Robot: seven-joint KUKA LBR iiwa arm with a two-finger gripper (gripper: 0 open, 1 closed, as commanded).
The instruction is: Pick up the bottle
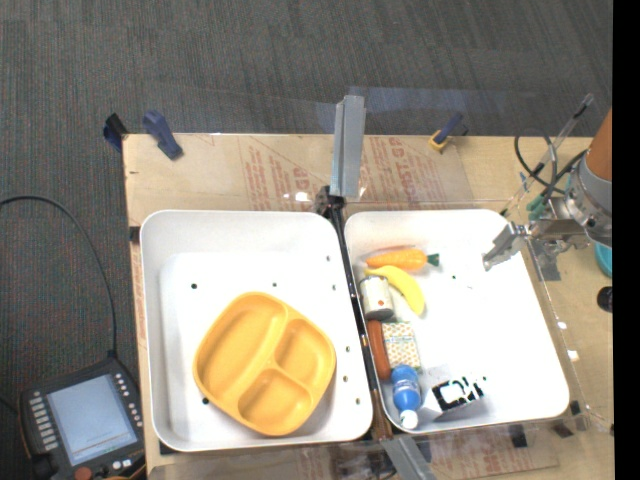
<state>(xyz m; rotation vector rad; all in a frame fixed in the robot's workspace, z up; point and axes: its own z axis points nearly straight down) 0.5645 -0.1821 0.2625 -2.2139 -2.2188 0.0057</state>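
Bottle [405,392]: lying in right bin [520,298], front left corner, beside a small box [400,346]. Gripper [520,240]: over the bin's right rim, well apart from bottle, holding nothing; finger spread cannot be told. Yellow tray [265,363]: left bin.

Dark grey carpet [250,48] covered the floor around a wooden bench [250,168] (blue clamps [160,133] at its far edge), well left of the claw [505,243].

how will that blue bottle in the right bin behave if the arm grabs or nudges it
The bottle lies on its side, so it may roll if nudged. It looks like smooth plastic, possibly slippery. Wedged near the bin wall beside a box, it offers little room.
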